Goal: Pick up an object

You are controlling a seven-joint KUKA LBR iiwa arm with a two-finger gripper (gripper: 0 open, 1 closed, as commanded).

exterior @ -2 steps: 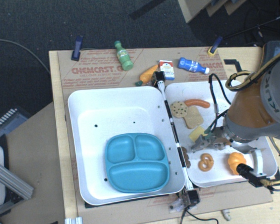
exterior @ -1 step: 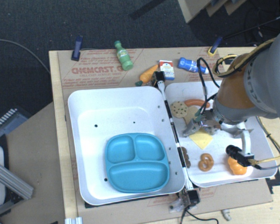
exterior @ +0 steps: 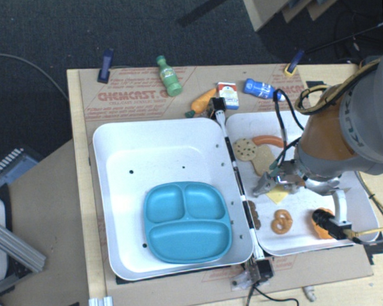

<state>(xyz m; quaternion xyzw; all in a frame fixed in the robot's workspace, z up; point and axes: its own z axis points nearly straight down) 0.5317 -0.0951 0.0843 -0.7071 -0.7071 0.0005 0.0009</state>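
Camera view, contents by position. Counter: two white bins side by side. Left bin: one blue divided plate, lying flat toward the bin's near edge. Right bin: a round brown cookie near the far left corner; an orange-red sausage just beside it along the far edge; a tan flat piece touching the cookie's near side; a yellow slice around the middle; a pretzel toward the near edge; an orange item toward the near right corner, partly hidden. Claw: low over the middle of the right bin, just beside the yellow slice and the tan flat piece; whether it is apart or together cannot be told, and nothing is seen clamped in it. Counter's far edge, outside the bins, from left to right: a blue clip, a green bottle lying down, a carrot, a small carton, a blue can on its side, a second clip.
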